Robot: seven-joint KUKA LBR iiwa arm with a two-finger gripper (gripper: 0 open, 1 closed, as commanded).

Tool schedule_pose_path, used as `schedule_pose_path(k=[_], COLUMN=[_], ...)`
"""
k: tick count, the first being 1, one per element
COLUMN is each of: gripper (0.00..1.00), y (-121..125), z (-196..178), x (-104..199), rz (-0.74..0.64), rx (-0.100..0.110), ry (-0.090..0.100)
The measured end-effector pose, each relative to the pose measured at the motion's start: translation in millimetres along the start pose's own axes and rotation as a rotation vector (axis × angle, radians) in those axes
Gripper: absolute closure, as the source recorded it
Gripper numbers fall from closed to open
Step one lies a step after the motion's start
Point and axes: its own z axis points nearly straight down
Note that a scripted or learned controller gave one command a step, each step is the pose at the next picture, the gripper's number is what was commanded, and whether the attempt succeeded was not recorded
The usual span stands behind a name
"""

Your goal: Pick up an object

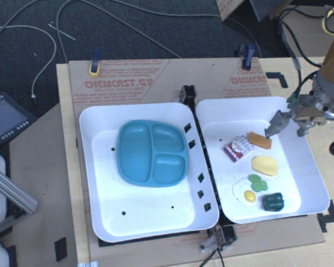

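Nearest us, at the near edge of the right white plastic bin [313, 166], sits a dark green toy pepper [273, 201], with a white fried-egg toy with yellow yolk [246, 194] and a bright green leafy piece [258, 182] just beside it. Farther in lie a pale yellow lemon-shaped toy [265, 165], a red-and-white snack packet [238, 148] and an orange wedge-like block [260, 140]. The left white bin [104, 213] holds a blue divided plastic plate [152, 152]. We judge the items are clustered as grasp candidates. The two-finger gripper [290, 124] hovers at the bin's far right, fingers spread apart with nothing between them; the orange block lies just left of the nearer finger [275, 124], likely the closest pick.
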Motion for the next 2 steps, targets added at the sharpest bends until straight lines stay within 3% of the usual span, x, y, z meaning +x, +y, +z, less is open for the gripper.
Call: schedule_pose_path(k=[1, 2], gripper=[0.00, 0.00], y=[2.2, 2.1], z=[-6.5, 35.7], x=[0.4, 1.8], rz=[-0.003, -0.003], rx=[-0.013, -0.008], ry=[-0.002, -0.001])
